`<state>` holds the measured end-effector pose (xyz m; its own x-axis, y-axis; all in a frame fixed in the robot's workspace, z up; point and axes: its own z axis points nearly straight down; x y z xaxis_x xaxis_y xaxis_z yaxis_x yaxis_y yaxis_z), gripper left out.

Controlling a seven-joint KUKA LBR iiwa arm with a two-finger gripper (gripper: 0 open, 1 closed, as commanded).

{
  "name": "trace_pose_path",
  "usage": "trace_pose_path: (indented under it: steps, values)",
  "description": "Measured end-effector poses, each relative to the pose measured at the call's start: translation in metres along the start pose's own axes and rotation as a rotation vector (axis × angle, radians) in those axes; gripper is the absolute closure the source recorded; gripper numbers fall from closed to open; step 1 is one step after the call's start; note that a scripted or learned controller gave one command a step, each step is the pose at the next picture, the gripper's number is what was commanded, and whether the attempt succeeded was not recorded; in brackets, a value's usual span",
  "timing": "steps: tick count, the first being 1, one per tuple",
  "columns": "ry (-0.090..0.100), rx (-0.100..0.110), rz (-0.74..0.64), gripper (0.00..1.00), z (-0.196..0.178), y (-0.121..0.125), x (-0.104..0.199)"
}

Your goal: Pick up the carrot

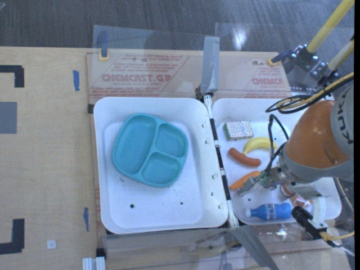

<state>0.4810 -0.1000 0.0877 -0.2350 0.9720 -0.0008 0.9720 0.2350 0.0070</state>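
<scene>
Because the task concerned only the right bin, you could leave the left bin [107, 167] out of your reckoning: it carried a turquoise divided plate [150, 149] lying flat near its middle, well apart from the arm's work. Crossing the seam between the bins, you came to the right bin [239, 211] and its clutter. A small speckled sponge [239, 130] sat toward the far side, a banana [258, 144] just beyond it, and a sausage [244, 157] lay between those and the carrot [244, 180]. That carrot rested near the bin's left wall, slanting, with its right end reaching up to the gripper [254, 183], which sat low right at it, presumably placed for a grasp. Whether its jaws stood open or closed, or had the carrot between them, I could not tell you; the wrist hid them. Nearer the front edge, a blue bottle [273, 211] lay on its side, close enough that you should have minded it during any lift.
</scene>
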Motion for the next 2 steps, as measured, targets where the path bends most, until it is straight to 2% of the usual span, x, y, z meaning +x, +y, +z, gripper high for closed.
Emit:
trace_pose_path:
  steps: [1, 2]
  values:
    - [-0.003, -0.002, 0.019, 0.0, 0.0, 0.064, -0.027]
    - [-0.004, -0.006, 0.02, 1.0, -0.011, 0.065, -0.027]
